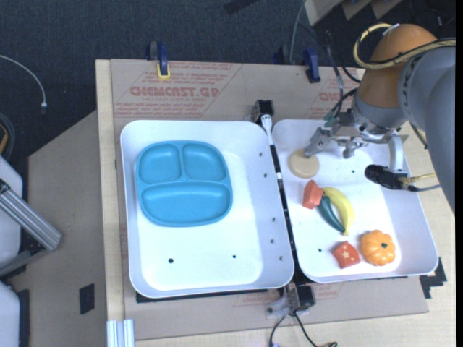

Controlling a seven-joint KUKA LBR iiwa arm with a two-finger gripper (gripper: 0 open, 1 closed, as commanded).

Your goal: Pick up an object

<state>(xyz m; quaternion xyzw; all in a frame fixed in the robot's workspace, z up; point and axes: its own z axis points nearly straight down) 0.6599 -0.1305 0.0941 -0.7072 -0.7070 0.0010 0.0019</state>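
Note:
My gripper [333, 148] hovers over the far end of the right bin [412, 266], its fingers spread open with nothing between them. A tan round disc [304, 165] lies just below the left fingertip [313, 149]. Nearer the camera lie an orange-red wedge [312, 194], a yellow banana [341, 207] with a dark teal piece [331, 214] alongside it, a red cube-like fruit [346, 254] and an orange pumpkin [377, 247].
The left bin [210, 266] holds a blue divided plate [184, 182] in its far left part. A raised divider [278, 194] runs between the two bins. The arm [405, 71] comes in over the back right corner.

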